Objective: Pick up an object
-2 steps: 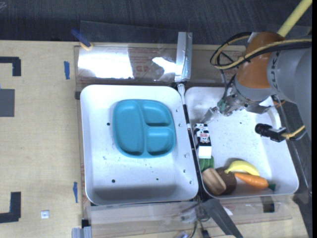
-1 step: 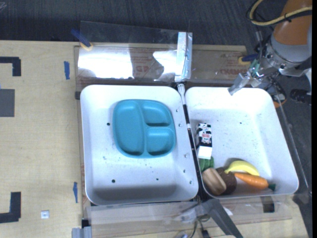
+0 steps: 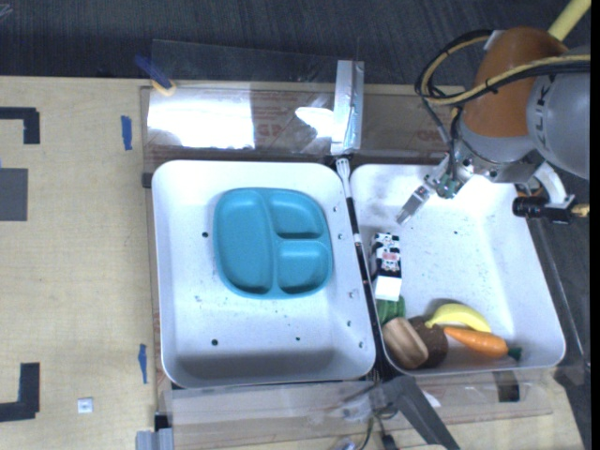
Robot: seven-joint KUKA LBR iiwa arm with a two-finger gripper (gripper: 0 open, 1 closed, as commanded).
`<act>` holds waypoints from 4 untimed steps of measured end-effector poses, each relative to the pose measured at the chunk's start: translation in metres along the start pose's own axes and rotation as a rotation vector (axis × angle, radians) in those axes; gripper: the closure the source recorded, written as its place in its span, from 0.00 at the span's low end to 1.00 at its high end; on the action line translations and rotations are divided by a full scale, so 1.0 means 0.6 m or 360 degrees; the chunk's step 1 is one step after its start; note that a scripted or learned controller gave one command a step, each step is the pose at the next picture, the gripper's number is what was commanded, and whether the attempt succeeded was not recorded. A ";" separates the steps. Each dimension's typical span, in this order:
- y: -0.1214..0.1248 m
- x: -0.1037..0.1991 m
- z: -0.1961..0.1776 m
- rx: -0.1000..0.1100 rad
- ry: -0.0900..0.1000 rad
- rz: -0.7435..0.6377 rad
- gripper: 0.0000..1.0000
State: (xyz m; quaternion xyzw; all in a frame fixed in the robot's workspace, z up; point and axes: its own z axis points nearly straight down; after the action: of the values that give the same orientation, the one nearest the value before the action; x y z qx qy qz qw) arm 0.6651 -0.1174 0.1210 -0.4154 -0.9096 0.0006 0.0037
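**Claw hangs far from its pickings**

The claw (image 3: 424, 195) hangs over the right bin (image 3: 525, 251), whether wide or narrow I cannot tell. The banana (image 3: 459, 316), carrot (image 3: 480, 342) and brown wooden piece (image 3: 407, 342) lie heaped together well apart from it, against the bin's near wall, likely awkward to reach.

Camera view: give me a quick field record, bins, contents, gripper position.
left bin: holds a blue divided plate, lying flat near its middle
right bin: objects clustered at near-left corner
items: banana, carrot, brown round object, small black-and-white box along the left wall
gripper: over far-left part of right bin, apart from the cluster
held: nothing visible between the fingers
arm: enters from upper right
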 end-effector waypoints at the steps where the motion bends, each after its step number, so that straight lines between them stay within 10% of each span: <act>1: 0.016 0.030 0.058 0.0003 0.0000 0.0282 0.00; 2: -0.015 -0.014 0.057 0.0013 0.0031 0.0096 0.00; 3: -0.016 0.043 0.058 -0.0014 -0.0010 0.0849 0.00; 4: 0.023 0.049 -0.112 -0.0021 -0.0014 0.1036 0.00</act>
State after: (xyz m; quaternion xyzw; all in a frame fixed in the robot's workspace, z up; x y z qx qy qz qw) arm 0.6567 -0.0860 0.1884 -0.6844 -0.7291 -0.0025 -0.0033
